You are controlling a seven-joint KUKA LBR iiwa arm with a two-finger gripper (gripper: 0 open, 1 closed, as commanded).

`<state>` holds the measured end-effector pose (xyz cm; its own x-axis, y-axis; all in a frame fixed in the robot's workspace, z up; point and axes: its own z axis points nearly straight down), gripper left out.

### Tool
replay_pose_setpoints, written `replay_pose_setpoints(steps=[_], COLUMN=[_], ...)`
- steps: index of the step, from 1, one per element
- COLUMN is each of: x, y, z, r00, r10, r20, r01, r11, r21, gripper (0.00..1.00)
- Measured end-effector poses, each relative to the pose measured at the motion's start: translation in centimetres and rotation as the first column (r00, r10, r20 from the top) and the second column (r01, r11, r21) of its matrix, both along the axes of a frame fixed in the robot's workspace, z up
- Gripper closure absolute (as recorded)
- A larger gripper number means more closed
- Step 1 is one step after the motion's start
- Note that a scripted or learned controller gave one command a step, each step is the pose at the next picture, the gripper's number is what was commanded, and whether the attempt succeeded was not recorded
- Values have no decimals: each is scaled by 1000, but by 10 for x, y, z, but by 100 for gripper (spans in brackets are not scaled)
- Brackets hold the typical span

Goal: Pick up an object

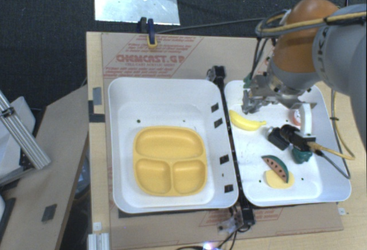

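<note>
Right white bin (pixel 324 186) | We see the grey two-finger gripper (pixel 251 106) poised just above the yellow plastic banana (pixel 246 122) | grip spread or closed: we can't make out | Risk: the smooth, curved banana could roll aside if contact lands off-centre.

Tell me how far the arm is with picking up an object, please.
Done: the gripper is over the right bin, close above the banana. In hand: nothing looks lifted; the banana and the watermelon slice lie on the bin floor. Left: the grasp and the lift themselves.
</note>
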<state>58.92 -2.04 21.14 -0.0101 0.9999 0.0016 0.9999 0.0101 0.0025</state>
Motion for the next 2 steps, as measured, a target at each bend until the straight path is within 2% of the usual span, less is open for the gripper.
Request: replay_pose_setpoints(steps=[1,2], x=[7,15], y=[54,108], z=[-6,13], r00=[1000,1000], r10=[0,0], r20=[0,1], r01=[0,0], r11=[1000,1000], r21=[0,1], gripper=[100,100])
